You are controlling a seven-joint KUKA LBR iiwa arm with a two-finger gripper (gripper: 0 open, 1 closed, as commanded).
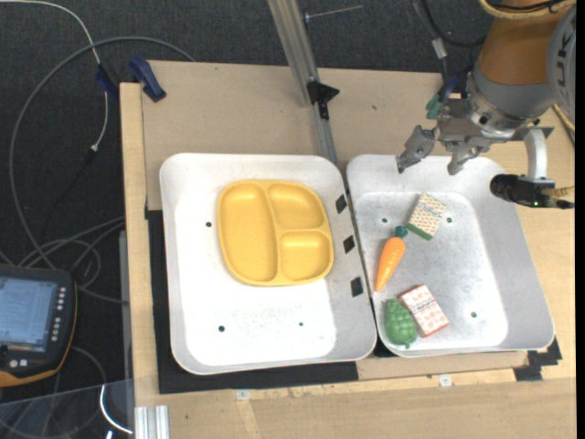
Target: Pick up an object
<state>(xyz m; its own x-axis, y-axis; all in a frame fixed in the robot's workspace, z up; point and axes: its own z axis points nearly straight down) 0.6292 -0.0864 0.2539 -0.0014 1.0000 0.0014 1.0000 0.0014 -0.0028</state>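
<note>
While above the right bin, hand spread, empty.

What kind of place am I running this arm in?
Likely a robotics lab test bench: two white bins on a wooden bench, toy food like a carrot, loose cables on carpet, and a teach pendant nearby.

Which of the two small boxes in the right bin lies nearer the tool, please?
The pale, green-edged box at the bin's far end, just below the open tool. The red-and-white box lies at the near end, beside the green vegetable.
</note>
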